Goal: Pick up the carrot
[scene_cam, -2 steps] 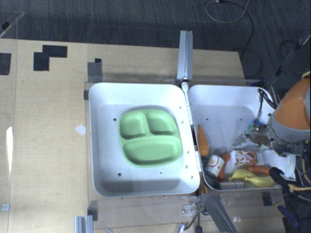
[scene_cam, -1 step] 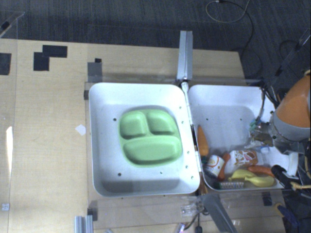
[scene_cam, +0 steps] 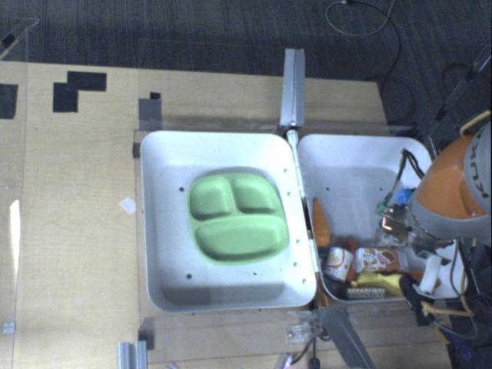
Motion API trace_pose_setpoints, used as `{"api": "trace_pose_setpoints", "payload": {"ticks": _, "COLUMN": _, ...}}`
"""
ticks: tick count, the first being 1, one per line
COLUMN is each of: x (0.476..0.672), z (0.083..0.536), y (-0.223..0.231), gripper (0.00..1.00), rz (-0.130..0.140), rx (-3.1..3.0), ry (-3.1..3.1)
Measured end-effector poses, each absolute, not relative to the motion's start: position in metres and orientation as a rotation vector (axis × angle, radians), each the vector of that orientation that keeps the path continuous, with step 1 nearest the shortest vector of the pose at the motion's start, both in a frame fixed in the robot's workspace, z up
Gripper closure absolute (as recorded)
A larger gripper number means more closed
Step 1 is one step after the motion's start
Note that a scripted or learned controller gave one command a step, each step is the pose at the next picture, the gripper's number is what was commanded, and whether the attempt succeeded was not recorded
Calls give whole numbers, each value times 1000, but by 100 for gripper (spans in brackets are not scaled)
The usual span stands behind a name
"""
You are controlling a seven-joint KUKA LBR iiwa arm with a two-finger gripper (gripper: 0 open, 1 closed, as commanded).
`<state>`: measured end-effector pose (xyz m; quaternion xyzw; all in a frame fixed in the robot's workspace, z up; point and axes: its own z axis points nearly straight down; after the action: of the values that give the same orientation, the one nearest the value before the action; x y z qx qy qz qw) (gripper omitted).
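Carrot [scene_cam: 319, 223]: orange, lying lengthwise against the left wall of the right bin, just beside the divider, pointing up and down the view, nothing gripping it.
Left bin [scene_cam: 165, 206]: holds a green tray [scene_cam: 237, 215] with three compartments, well apart from the target, no part in this pick.
Divider [scene_cam: 300, 206]: the two bin rims meet here, and the carrot hugs this edge, so there looks to be little room for a finger on that side.
Clutter: a can [scene_cam: 337, 263] sits just below the carrot's lower end, close enough that they may be touching, with a snack packet [scene_cam: 377, 260] and a yellow item [scene_cam: 380, 283], perhaps a banana, further right along the front of the bin.
Right bin [scene_cam: 354, 167]: its upper half is bare floor, giving open air above the carrot's upper end.
Arm [scene_cam: 453, 191]: orange band and grey wrist at the right side of the right bin, well apart from the carrot.
Gripper [scene_cam: 393, 223]: low at the wrist's left, dark hardware blurred against cables; I cannot tell whether it is spread or closed, and no object shows in it.
Step in hand: reaching, by my read, with the grasp not yet made.
Doing it well: travel left across the bare floor, come down over the carrot's upper half away from the can, and set the closing direction across its narrow width, with one side slipping between carrot and wall.
Risk: clipping the rim, or nudging the can.
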<state>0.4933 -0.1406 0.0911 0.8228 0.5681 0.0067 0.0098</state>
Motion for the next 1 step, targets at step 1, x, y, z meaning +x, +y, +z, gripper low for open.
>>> {"api": "trace_pose_setpoints", "payload": {"ticks": 1, "x": 505, "z": 185, "y": -77, "gripper": 100, "rz": 7, "rx": 2369, "ry": 2057}}
